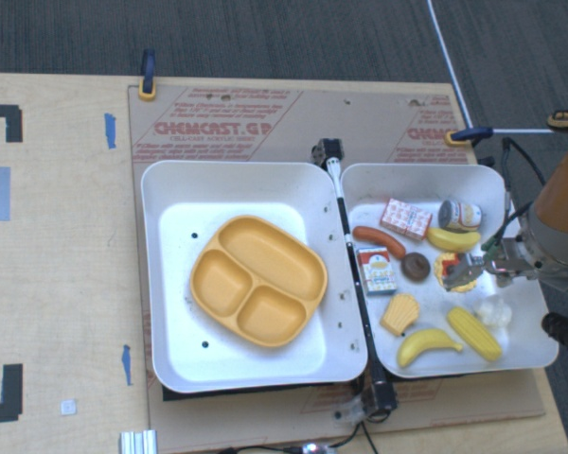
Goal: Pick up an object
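My gripper [466, 274] reaches in from the right and sits low in the right bin [523, 348], over a small red and yellow item [447, 270]. Around it lie a banana [452, 239], a second banana [428, 346], a corn cob [476, 334], a brown round piece [416, 267], a sausage [380, 239], a red and white box [405, 218], a small carton [377, 270], a yellow wedge [400, 314] and a round can [461, 214]. Nothing is visibly held between the fingers.
The left bin [170, 206] holds a yellow three-compartment plate [257, 280]. A black divider [346, 225] separates the bins. A white soft item [494, 310] lies under the wrist. Cables run along the right side.
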`<state>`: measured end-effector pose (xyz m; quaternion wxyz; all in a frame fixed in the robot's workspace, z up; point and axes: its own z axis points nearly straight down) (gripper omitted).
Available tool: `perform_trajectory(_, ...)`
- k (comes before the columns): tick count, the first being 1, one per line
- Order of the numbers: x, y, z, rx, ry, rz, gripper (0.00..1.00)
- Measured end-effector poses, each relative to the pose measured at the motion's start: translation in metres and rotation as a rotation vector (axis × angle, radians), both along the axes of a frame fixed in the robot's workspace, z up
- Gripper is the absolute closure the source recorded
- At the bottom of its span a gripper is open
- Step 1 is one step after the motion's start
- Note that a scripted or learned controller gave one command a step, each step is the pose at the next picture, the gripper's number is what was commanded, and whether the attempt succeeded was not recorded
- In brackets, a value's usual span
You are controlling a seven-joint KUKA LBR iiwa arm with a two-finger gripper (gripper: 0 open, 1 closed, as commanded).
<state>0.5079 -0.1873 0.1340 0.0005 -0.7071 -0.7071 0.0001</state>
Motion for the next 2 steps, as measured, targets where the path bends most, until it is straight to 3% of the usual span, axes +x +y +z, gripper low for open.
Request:
perform_trajectory(1, 0.004, 0.07, -0.048, 0.001, -0.002, 0.001, 0.0)
perform_trajectory(2, 0.006, 0.069, -0.037, -0.003, -0.009, 0.0, 1.0)
